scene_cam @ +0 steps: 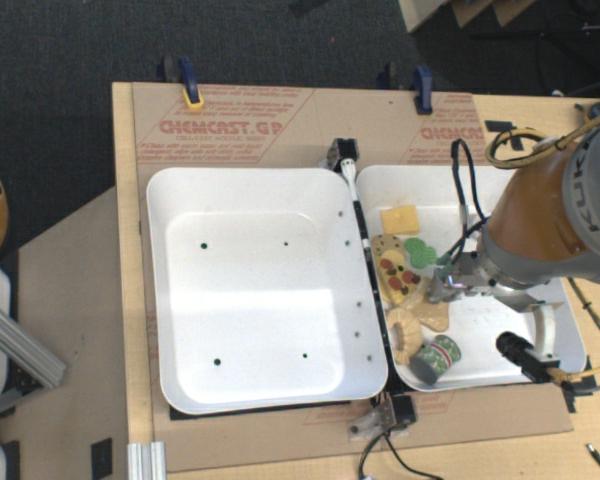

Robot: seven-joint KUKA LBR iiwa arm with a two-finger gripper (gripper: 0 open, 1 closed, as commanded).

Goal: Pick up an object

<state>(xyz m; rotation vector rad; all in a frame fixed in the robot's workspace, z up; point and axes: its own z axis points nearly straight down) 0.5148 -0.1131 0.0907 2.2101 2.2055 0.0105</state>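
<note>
The right bin [540, 363] holds several small objects along its left side. A yellow block [400, 218] lies at the back, and a green bumpy piece [420, 253] sits just in front of it. A tan slab with red and dark spots [392, 271] leans against the bin's left wall. A pale tan lump [412, 323] lies nearer the front, beside a green and white can [436, 357] on its side. My gripper [443, 288] hangs low over the spot between the green piece and the tan lump, its tips hidden against the clutter.
The left bin [180, 268] sits beside the right one, their rims meeting along a dark divider [365, 268]. Two blue clamps [189, 76] [422, 83] hold the cardboard bench top at the back. The arm's orange band [540, 213] covers the right bin's back right part.
</note>
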